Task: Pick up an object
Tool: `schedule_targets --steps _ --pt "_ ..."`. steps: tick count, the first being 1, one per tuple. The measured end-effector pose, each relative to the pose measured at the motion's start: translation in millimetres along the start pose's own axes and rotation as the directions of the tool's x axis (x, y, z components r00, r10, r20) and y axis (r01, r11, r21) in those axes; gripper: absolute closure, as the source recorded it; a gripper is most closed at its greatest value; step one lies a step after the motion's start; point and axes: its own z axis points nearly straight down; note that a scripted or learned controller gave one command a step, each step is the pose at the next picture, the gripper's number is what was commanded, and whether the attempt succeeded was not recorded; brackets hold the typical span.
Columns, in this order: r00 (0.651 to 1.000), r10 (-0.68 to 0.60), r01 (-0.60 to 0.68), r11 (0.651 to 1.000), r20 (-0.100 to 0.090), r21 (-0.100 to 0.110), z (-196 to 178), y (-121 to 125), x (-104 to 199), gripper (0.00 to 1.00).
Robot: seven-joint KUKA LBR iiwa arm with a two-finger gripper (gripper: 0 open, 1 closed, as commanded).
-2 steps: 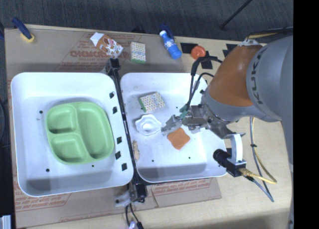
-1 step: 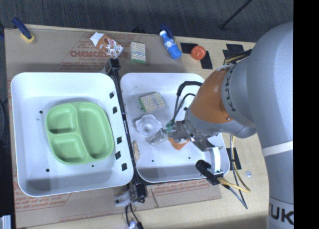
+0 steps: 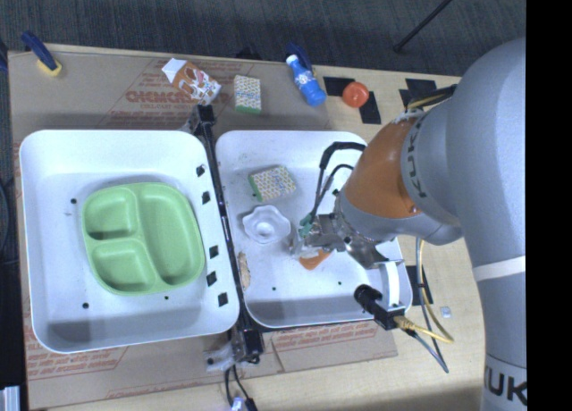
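My gripper [image 3: 308, 241] is down in the right bin [image 3: 268, 306], near its middle, with an orange object [image 3: 313, 260] just below its tip. A clear white plastic cup-like piece [image 3: 264, 225] lies to the gripper's left. A green patterned packet [image 3: 273, 182] lies further back in the same bin. The arm's orange band and grey body cover the bin's right side.
The left bin [image 3: 45, 222] holds a green divided plate [image 3: 141, 237]. Behind the bins on the bench lie a snack bag [image 3: 190, 81], a small green box [image 3: 248, 94], a blue bottle [image 3: 307, 79], an orange ball [image 3: 356, 93] and a blue-yellow clamp [image 3: 40, 54].
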Motion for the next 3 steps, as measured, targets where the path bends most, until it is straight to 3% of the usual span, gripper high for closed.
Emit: schedule_targets --steps 1,2,3 --pt "1.0 0.001 -0.001 1.0 -0.001 -0.004 -117.8 -28.0 105.6 1.0" --pt "1.0 0.003 -0.003 1.0 -0.001 -0.003 -117.4 -28.3 104.6 0.0" --pt "1.0 0.002 -0.002 1.0 0.001 -0.004 -152.4 37.5 68.1 0.0"
